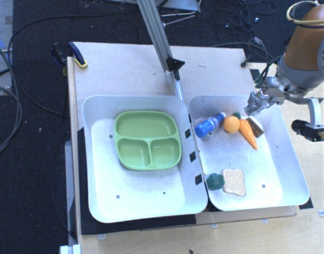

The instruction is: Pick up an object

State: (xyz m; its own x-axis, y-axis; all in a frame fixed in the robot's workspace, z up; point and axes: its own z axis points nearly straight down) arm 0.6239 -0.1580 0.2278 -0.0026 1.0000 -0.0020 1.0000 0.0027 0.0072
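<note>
In the right bin [288,157] lie a blue bottle [209,125], an orange ball [231,124], a carrot [248,133], a slice of toast [234,182] and a small dark green piece [215,181]. My gripper [253,107] hangs over the bin's far right corner, just above and beyond the carrot's thick end. Nothing is seen between its fingers.
The left bin [98,157] holds a green divided plate [148,140]. A slanted metal pole [159,33] runs from the top of the view down to the bins' shared far edge. Cables lie on the dark floor around the bench.
</note>
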